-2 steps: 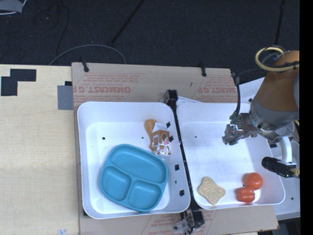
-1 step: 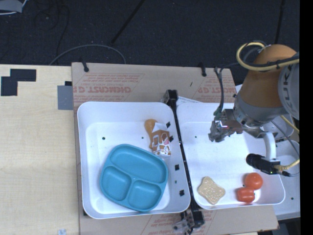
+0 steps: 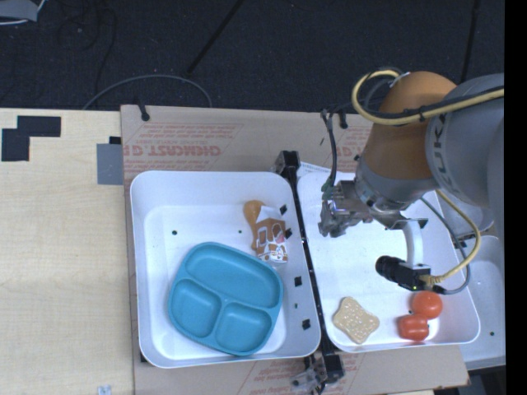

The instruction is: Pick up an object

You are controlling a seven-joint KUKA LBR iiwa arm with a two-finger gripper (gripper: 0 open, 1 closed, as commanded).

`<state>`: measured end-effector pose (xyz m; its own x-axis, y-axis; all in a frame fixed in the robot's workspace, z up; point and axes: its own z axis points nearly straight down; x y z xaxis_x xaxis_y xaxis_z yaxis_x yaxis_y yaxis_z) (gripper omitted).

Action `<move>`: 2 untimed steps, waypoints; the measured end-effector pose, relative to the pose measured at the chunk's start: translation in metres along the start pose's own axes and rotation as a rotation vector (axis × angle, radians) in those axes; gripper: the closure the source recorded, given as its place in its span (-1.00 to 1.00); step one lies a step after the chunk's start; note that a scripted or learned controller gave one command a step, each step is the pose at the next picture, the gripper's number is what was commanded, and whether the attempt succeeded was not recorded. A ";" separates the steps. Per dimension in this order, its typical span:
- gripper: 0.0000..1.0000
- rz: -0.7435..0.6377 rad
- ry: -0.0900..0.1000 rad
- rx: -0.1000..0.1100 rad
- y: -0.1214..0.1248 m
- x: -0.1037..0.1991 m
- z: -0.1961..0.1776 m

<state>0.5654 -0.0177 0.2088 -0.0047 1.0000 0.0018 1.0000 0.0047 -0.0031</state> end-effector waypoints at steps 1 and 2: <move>1.00 0.000 -0.001 -0.002 0.011 0.055 -0.013; 1.00 -0.001 0.000 0.001 0.017 0.116 -0.007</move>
